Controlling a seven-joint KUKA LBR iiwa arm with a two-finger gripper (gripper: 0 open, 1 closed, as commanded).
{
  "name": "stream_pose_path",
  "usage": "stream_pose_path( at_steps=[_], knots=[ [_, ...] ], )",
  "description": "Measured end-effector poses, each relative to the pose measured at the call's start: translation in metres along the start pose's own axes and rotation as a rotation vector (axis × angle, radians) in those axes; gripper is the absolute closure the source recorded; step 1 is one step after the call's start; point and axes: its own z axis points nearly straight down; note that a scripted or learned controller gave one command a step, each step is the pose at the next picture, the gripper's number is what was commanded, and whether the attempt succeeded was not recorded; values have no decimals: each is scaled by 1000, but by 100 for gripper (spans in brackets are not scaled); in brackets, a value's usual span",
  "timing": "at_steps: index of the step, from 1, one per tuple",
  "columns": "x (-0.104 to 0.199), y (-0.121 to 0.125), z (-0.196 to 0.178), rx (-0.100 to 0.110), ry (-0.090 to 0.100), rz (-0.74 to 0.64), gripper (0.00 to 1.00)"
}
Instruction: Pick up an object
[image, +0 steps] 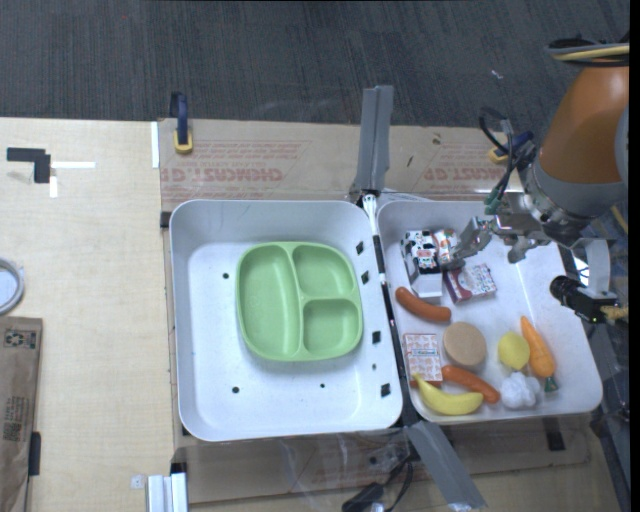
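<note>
gripper (470, 243): low over right bin's upper part, grip state can't tell
right bin (572, 400): carton (425, 250), red packet (470, 283), sausage (422, 305), bun (465, 344), lemon (513, 350), carrots (538, 346), banana (447, 398)
left bin (195, 330): green divided plate (299, 300)

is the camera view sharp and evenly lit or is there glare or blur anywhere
Camera view: lighting is soft and even, with faint shadows along the left bin's inner walls; the green divided plate is crisp; mild glare whitens the right bin's floor; the arm's orange band looks soft near the frame edge; small items like the banana are readable but low in detail.
</note>
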Motion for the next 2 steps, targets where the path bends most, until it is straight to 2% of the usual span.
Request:
stream_pose_path(
  at_steps=[1, 2],
  knots=[
    [43, 14, -4, -2, -1, -284, 0],
    [43, 14, -4, -2, -1, -284, 0]
  ],
)
